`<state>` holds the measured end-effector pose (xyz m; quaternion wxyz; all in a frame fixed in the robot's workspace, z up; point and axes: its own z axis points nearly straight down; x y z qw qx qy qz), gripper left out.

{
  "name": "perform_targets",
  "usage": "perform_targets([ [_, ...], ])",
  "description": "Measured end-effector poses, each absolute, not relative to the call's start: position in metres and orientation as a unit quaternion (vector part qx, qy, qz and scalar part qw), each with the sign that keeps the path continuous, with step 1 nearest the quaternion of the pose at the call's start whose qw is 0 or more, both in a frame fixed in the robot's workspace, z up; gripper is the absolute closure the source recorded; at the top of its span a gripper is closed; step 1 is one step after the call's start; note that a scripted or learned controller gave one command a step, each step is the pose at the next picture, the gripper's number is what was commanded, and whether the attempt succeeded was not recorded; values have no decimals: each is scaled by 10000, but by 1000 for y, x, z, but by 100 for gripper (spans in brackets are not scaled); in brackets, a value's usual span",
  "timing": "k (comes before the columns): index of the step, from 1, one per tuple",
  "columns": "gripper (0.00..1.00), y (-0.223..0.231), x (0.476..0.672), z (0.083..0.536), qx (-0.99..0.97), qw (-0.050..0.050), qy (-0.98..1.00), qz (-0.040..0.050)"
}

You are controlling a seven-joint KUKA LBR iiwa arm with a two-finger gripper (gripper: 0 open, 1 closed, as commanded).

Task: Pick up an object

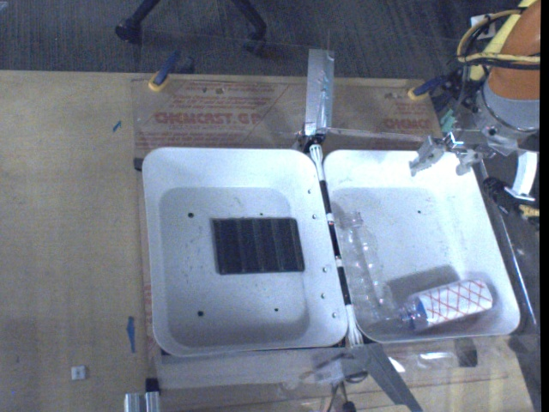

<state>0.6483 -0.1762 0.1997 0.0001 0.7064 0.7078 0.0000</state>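
While jaws (442,151) hang apart, unloaded | over right bin (506,256) far rim | bottle (364,260) below

ridged pad (257,245) in left bin (163,187), bottle (364,264) and carton (450,303) in right bin (480,221)

Your arm (515,67) enters from the 2 o'clock corner, orange band above grey wrist, gripper (442,154) hanging at about 2 o'clock from frame centre, its fingers (424,158) spread apart, nothing between them.
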Motion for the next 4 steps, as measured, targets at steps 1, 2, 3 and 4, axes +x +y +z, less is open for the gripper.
perform_targets([
  [1,0,-212,598,187,6784,1,7347,-2],
  [2,0,-220,536,194,7324,-7,6809,-1],
  [3,0,-219,491,124,6520,-12,7582,0],
  [4,0,-212,512,90,7271,-39,6864,78],
])
